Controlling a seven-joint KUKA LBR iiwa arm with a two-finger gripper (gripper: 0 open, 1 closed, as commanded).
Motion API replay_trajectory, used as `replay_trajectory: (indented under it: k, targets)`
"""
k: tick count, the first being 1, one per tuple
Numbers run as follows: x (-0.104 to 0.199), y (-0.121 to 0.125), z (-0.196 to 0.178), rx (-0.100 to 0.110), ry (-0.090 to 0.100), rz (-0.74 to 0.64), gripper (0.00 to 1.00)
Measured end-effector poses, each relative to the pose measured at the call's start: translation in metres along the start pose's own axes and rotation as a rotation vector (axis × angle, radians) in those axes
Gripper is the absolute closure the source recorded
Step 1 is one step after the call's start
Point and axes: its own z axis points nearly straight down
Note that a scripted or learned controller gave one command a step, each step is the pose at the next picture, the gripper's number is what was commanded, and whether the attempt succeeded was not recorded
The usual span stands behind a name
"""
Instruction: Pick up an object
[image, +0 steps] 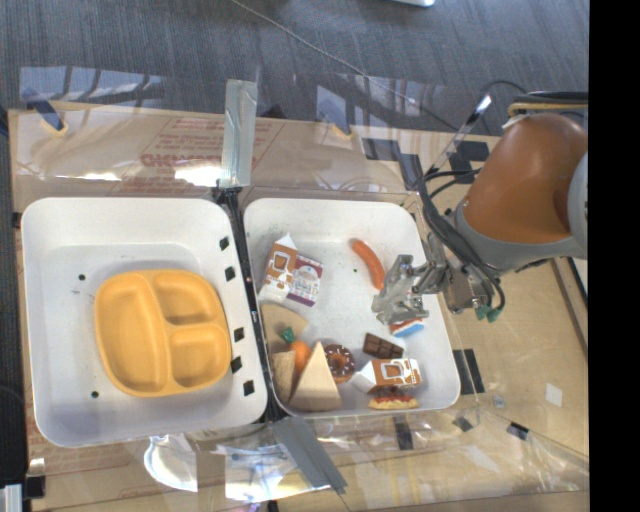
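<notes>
Far left of the jaws, a yellow compartment tray (160, 330) is seen in the left bin (50, 400). In the right bin (330, 212), well left of the jaws, a small brown-and-white carton (292, 276) is lying flat; below-left of them a wedge of toy cheese (315, 378) and a chocolate donut (339, 361) are packed together with other toy food pieces. Just up-left of the jaws an orange sausage (368, 262) is lying apart from the rest. The gripper (398, 300) is set low in the bin, directly over a small red-white-blue item (407, 323), taken as the likely target. Whether the jaws are released or clenched cannot be told; the item is not seen between them. It is judged light, rigid plastic, likely slick; a grip across its short sides would be best. Most of it is hidden under the gripper, so its identity is unclear. Below the jaws, a dark chocolate piece (382, 347) and a second small carton (392, 374) are seen.
</notes>
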Motion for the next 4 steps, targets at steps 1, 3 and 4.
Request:
replay_trajectory:
  k: [1, 3, 4]
  targets:
    - [-0.055, -0.033, 0.128, -0.005, 0.012, -0.015, 0.0]
    - [-0.093, -0.038, 0.147, -0.001, -0.002, 0.207, 0.0]
    - [-0.095, -0.036, 0.136, 0.0, -0.004, 0.198, 1.0]
